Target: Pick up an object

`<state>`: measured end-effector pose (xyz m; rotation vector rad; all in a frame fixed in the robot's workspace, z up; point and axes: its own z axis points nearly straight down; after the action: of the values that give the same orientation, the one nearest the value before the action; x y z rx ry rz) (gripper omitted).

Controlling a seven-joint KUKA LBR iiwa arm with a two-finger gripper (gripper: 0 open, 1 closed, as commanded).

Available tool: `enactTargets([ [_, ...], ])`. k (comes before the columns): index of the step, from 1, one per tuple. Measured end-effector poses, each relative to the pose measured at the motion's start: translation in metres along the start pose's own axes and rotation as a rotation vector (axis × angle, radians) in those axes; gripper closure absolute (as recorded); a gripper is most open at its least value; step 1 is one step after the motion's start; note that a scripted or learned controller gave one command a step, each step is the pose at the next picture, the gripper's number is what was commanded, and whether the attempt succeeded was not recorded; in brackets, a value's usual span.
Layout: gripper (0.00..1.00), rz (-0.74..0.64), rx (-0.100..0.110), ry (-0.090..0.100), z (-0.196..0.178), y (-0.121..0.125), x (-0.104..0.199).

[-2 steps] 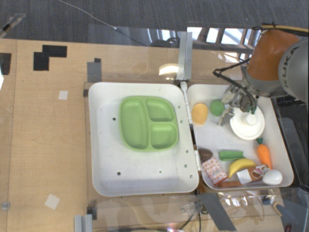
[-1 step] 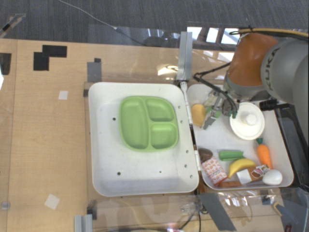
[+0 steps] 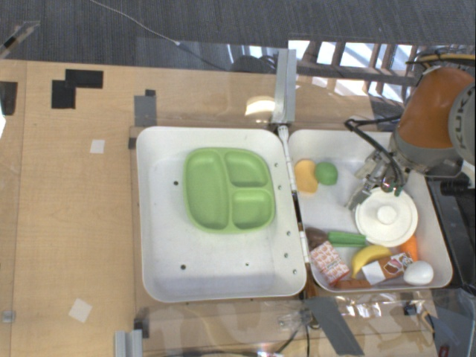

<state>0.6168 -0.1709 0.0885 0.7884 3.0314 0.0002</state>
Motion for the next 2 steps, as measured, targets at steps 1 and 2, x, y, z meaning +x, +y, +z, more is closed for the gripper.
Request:
enactTargets([
  [1, 0.0, -0.13, -0.004, -0.003, -0.028, -0.037, 0.0],
  [2, 0.0, -0.336, -0.004, -0.002, 0.0, 0.05, 0.002],
])
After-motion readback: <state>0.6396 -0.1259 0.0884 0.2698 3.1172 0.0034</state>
